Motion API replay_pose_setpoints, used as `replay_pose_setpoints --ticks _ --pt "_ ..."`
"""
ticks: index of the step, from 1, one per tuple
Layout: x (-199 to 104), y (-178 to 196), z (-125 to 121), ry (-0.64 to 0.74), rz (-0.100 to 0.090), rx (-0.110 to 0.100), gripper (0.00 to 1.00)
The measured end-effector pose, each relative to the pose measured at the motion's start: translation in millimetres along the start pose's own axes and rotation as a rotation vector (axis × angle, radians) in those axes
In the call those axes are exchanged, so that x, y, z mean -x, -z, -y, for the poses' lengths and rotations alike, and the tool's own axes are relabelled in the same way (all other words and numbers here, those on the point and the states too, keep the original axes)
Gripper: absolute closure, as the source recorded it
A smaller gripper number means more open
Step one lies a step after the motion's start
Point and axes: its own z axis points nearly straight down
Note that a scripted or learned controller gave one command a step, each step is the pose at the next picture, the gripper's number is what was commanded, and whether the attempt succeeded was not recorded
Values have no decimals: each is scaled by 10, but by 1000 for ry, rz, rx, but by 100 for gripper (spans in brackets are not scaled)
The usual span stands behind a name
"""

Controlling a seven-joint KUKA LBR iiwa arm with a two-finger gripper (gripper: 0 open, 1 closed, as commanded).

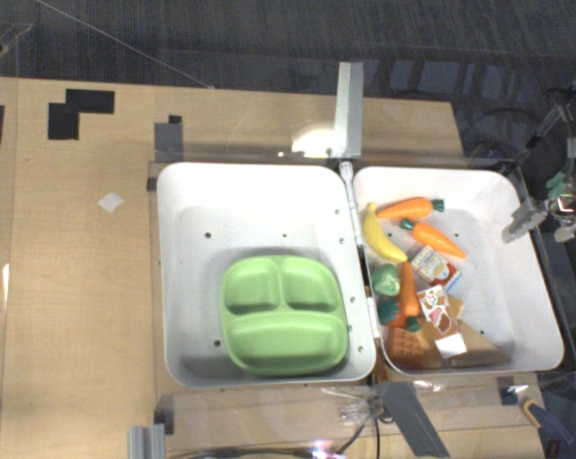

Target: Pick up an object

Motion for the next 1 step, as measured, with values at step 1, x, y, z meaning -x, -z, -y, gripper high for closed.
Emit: replay_pose_setpoints --ticks 1 --pt "0 0 0 0 0 0 0"
